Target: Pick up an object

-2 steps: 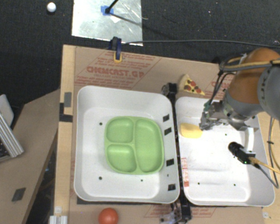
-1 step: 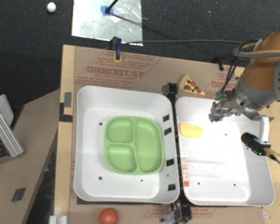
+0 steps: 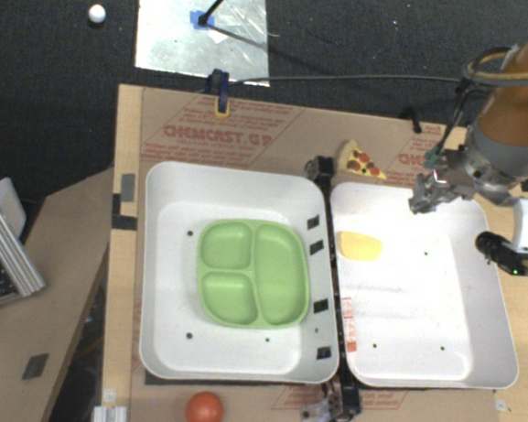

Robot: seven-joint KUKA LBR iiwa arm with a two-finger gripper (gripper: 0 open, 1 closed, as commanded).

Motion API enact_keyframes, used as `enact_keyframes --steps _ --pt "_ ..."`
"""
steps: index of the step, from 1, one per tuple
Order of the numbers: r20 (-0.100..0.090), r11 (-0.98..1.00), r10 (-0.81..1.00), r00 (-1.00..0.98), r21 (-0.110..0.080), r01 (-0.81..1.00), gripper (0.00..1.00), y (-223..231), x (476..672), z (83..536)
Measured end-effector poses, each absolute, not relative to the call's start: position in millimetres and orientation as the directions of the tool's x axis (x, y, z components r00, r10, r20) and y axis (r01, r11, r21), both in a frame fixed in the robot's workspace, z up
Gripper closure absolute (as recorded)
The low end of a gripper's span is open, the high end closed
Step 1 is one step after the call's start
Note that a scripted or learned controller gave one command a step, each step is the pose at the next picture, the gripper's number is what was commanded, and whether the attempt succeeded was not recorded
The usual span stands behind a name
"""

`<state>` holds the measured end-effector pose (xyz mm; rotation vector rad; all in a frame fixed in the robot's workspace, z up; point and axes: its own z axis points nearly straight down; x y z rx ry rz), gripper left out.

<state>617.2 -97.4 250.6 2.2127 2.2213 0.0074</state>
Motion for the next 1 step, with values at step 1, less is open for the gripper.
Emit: enact_keyframes --steps 1 --pt "0.001 0.010 1.000 -0.010 0.005 1.000 1.00 -42.4 633.8 249.9"
